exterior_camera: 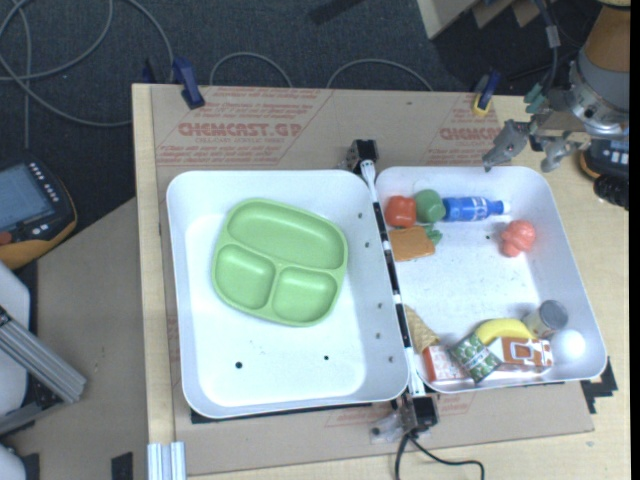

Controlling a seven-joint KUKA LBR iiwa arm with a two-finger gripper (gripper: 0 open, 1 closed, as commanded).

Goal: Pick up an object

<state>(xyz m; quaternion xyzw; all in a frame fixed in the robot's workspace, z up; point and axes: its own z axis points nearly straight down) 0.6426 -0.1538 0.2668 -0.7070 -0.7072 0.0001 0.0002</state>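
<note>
Grey and orange at the wrist, the arm reaches in from beyond the far right corner of the right bin point(566, 230), its gripper point(524, 138) hanging just past that bin's far rim with its fingers point(505, 146) spread apart and, as far as the slant allows, nothing between them. Inside that bin a blue bottle point(472, 209), a green ball point(429, 206) and a red ball point(400, 211) lie along the far wall, a pink object point(517, 237) sits near the right wall, and a banana point(502, 330) lies among packets at the near end. Beside it, the left bin point(200, 368) bears a green divided plate point(279, 262).
</note>
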